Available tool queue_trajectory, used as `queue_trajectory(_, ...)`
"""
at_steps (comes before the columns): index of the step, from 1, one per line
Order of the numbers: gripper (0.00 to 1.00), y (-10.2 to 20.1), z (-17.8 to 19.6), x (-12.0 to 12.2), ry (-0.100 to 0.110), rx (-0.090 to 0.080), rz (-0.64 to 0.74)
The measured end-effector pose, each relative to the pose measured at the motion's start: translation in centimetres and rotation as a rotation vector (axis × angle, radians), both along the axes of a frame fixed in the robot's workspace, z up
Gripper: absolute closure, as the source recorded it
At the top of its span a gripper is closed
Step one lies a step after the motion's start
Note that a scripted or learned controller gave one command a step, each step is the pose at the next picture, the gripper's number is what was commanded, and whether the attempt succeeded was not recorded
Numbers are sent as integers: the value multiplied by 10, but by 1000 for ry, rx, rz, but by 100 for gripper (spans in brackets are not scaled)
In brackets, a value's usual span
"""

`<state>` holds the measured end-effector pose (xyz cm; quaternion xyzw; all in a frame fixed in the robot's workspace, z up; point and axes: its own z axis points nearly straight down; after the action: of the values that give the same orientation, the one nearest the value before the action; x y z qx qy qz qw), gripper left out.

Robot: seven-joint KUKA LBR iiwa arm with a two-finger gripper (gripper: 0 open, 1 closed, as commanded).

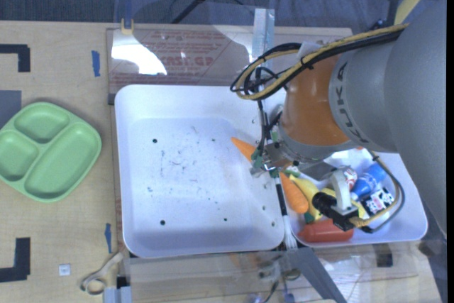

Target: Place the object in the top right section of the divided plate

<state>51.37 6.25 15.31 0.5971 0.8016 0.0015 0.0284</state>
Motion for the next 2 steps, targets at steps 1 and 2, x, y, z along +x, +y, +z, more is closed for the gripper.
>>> queue_trajectory(1, 100, 4, -4, 0, -12, 0, -27)
queue_trajectory(2, 100, 7, -6, 0, -16, 1, -53)
